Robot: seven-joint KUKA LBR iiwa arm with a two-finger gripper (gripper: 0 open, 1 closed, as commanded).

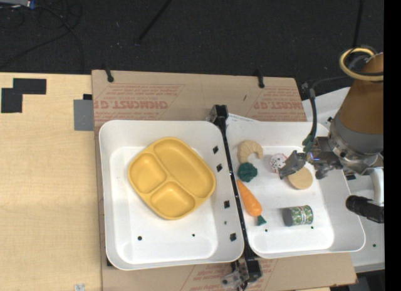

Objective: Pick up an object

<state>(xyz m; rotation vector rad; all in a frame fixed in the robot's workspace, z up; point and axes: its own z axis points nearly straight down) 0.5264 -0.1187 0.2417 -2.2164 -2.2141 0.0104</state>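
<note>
Toward the near edge of the right white bin [313, 243] lies a small cylindrical can with a green label [298, 215], on its side. Left of it, along the bin's left wall, an orange plastic carrot with a green tip [249, 201] lies at a slant, and just beyond its far end sits a dark teal lumpy toy [247, 172]. Farther back, near the far-left corner, rests a pale tan croissant-shaped piece [250, 150]. A small white object with dark spots [276, 162] sits mid-bin. Just right of it the two-finger gripper [303, 165] hangs over a round tan disc [301, 179]; whether its fingers are spread or closed cannot be told. The grey arm with its orange band [363, 105] reaches in past the bin's right edge. In the left white bin [119, 233], a yellow three-compartment plate [171, 177] lies near the middle.
</note>
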